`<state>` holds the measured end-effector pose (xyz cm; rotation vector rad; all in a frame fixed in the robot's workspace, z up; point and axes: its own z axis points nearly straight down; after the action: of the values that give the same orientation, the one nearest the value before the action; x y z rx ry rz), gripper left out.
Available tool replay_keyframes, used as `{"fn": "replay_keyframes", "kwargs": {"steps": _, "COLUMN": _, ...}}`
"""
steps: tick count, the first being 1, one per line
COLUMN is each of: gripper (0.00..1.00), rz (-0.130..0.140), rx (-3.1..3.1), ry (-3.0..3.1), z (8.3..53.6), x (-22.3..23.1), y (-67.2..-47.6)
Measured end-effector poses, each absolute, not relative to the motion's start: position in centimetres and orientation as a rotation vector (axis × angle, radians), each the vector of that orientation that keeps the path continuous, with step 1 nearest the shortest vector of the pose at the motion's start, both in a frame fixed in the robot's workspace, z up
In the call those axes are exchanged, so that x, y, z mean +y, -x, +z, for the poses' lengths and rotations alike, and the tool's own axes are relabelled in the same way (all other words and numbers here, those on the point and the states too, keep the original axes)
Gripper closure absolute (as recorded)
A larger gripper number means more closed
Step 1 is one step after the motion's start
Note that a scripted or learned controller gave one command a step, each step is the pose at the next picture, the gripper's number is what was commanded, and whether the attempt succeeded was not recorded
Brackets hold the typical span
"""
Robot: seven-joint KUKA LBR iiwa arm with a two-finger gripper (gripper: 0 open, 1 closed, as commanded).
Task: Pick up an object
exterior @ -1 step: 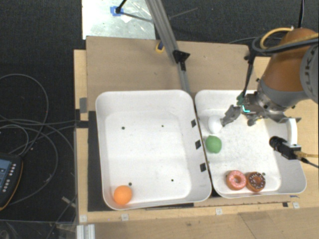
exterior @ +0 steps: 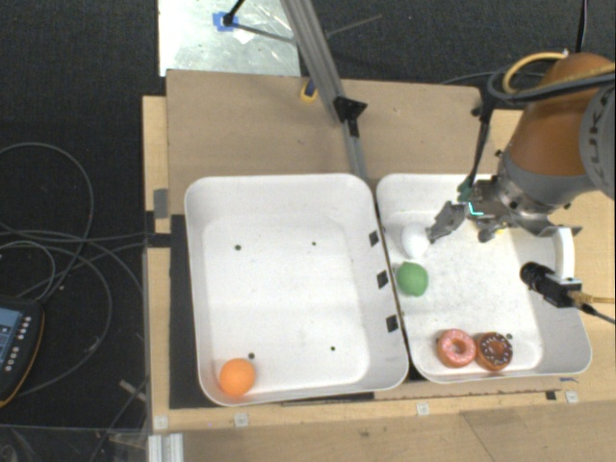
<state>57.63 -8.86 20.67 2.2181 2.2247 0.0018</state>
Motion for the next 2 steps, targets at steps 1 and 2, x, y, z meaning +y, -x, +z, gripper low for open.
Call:
{"fn": "replay_keyframes", "kwargs": {"steps": 1, "gripper": 0.00, "rz": -0.003, "rx": 2.223, "ry": -2.223, "z": 16.4, "x": -9.2, "y": -57.6}}
{"fn": "replay_keyframes", "kwargs": {"steps": 2, "gripper": 0.00, "rz": -0.003, "rx": 2.224, "ry": -2.224, "z": 11.0, "x": -8.3, "y": -57.1}}
